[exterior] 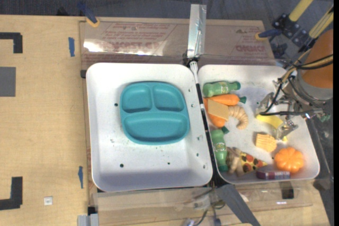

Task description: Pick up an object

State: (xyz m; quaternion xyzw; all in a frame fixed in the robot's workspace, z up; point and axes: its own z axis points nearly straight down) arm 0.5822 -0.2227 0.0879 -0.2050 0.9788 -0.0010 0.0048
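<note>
I saw gripper [285,125] low in right bin [249,72], over yellow banana [269,120]; couldn't tell grip state. Same bin held carrot [226,99], pumpkin [289,159], bottle [221,87]. Left bin [100,114] held teal plate [154,112].

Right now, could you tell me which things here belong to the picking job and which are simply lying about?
Part of the job:
gripper, low in the right bin
yellow piece and waffle piece beside it
pumpkin, carrot, green bottle

Lying about:
teal divided plate in the left bin
blue tape
</note>
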